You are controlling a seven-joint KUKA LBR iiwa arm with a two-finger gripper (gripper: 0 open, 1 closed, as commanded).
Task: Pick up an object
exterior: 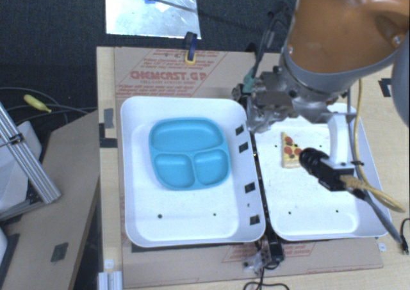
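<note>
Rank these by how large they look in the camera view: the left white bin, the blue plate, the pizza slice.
Largest to smallest:
1. left white bin
2. blue plate
3. pizza slice

Single fixed view, set high above the bench and looking down at a slant from its near edge toward its far edge. Near enough to take in both white bins whole, side by side: left bin toward the bench's left edge, right bin toward its right edge. Catches the arm reaching in from the right, looming large and closer to the lens than the bins, with the gripper over the far end of their shared edge.
</note>
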